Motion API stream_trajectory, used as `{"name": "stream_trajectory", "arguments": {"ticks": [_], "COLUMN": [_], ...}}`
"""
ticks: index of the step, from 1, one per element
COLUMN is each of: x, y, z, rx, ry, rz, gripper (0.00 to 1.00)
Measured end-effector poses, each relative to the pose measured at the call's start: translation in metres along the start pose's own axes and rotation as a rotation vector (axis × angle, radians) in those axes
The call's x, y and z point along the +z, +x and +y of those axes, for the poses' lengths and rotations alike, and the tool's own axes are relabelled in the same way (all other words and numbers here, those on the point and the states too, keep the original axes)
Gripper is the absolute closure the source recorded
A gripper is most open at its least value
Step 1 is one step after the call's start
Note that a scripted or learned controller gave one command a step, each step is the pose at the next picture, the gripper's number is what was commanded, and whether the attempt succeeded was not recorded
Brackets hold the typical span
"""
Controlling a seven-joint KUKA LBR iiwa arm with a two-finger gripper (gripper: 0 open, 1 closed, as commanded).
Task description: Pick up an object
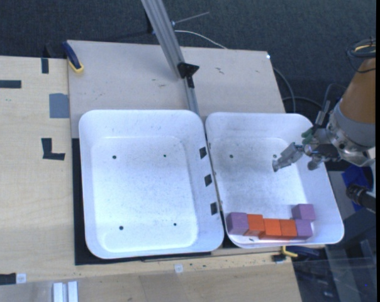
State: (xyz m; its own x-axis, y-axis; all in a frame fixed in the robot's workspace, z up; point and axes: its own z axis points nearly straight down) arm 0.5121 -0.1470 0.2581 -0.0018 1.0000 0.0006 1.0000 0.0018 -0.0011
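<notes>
Because the blocks are sitting packed in a row against the near wall of the right bin, I am expecting the tool to catch that wall or nudge neighbours. It is hovering over that bin's far half, grasping nothing; I cannot tell its spread. The left bin is sitting beside it.

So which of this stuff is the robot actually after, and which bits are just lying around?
Part of the job:
- purple and orange blocks, clustered at the near edge of the right bin
- gripper, above that bin, apart from the blocks

Just lying about:
- left bin
- slanted metal rail
- blue-and-yellow clamp
- tape marks on the bench
</notes>
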Motion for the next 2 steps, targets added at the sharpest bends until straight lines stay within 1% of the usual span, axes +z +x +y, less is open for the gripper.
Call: {"name": "stream_trajectory", "arguments": {"ticks": [1,2], "x": [-0.045,-0.190], "y": [-0.001,0.048], "z": [0.054,0.053], "rx": [-0.002,-0.003], "ry": [-0.007,-0.010], "rz": [-0.002,-0.002], "gripper": [0.00,0.00]}}
